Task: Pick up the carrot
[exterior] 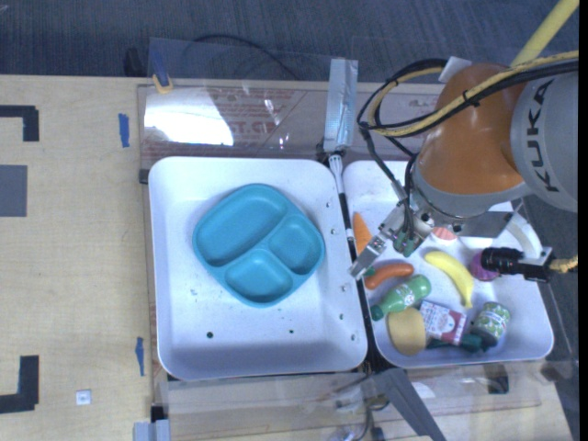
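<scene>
the carrot is a small orange wedge, tapered, lying at the left wall of the right bin, just above my claw. my claw hangs low beside it, over a reddish-orange sausage-shaped toy; whether it is spread or pressed together i cannot tell. near them lie a banana, a green bottle and a yellow lump. the left bin holds a blue divided plate. both bins sit on a pale wooden bench, with dark floor beyond.
</scene>
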Motion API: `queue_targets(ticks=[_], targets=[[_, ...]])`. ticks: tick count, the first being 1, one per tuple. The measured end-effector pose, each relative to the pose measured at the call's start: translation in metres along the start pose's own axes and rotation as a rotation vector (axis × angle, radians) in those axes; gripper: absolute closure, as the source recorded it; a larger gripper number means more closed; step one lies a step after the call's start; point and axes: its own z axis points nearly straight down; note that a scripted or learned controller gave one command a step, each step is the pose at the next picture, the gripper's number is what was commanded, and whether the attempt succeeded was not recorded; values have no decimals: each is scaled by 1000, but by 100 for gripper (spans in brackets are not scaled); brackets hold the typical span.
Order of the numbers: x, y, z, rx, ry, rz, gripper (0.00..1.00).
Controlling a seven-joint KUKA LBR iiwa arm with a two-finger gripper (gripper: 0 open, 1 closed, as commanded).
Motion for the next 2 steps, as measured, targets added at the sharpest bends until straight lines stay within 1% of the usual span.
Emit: queue_targets(ticks=[1,2], targets=[[-61,-43,27,4,1,220,0],[-41,-39,26,2,3,-137,0]])
